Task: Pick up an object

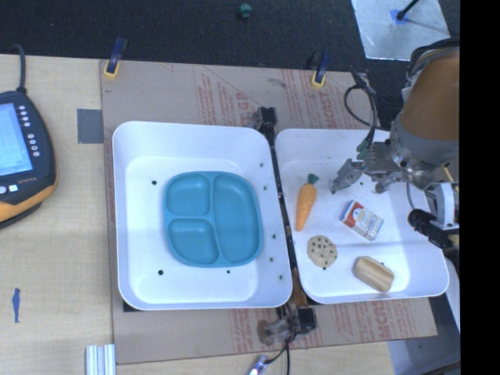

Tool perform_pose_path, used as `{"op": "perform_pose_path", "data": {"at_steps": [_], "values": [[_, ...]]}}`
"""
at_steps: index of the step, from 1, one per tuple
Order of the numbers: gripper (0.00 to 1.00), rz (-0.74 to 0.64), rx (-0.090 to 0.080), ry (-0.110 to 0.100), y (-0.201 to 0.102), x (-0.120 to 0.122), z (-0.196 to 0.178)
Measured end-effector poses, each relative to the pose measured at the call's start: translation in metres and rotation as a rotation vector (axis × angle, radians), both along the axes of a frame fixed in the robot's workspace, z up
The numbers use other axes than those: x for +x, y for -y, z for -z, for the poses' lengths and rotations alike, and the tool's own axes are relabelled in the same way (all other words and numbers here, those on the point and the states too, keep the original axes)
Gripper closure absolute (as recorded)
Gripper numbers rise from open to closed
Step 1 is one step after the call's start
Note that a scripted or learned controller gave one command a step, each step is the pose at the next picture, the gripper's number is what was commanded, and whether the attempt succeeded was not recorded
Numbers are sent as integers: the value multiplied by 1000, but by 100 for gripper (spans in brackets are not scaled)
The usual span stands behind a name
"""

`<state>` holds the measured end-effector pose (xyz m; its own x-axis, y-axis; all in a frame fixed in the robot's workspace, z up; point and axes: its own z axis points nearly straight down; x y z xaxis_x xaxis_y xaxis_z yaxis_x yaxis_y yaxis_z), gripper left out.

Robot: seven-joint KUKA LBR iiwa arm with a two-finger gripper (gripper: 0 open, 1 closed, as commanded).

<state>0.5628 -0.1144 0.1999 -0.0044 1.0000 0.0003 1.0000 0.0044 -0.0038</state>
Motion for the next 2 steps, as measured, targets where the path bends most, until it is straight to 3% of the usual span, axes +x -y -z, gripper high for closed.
{"op": "perform_pose_path", "data": {"at_steps": [1, 2], "values": [[0, -2, -2, 0, -41, 46, 8], [0, 0, -2, -3, -18, 61, 105]]}}
